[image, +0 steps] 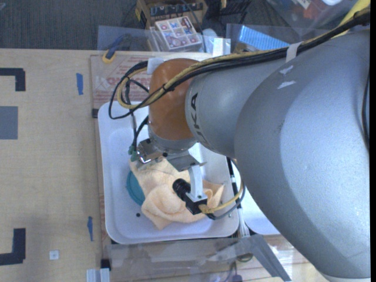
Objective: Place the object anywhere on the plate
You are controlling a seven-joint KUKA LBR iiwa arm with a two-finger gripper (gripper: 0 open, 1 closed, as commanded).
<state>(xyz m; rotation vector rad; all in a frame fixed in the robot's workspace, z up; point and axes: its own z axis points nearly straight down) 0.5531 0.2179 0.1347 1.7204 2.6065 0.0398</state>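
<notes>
Under wrist (170, 107), yellow cloth (167, 201) is crumpled by bin (108, 157) near edge, overlapping teal plate (133, 190), which is seen toward left wall. Fingers hidden: open or closed cannot be told.

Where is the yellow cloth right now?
The yellow cloth lies crumpled in the white bin, low in the camera view, with the blue plate peeking out at its left edge.
</notes>
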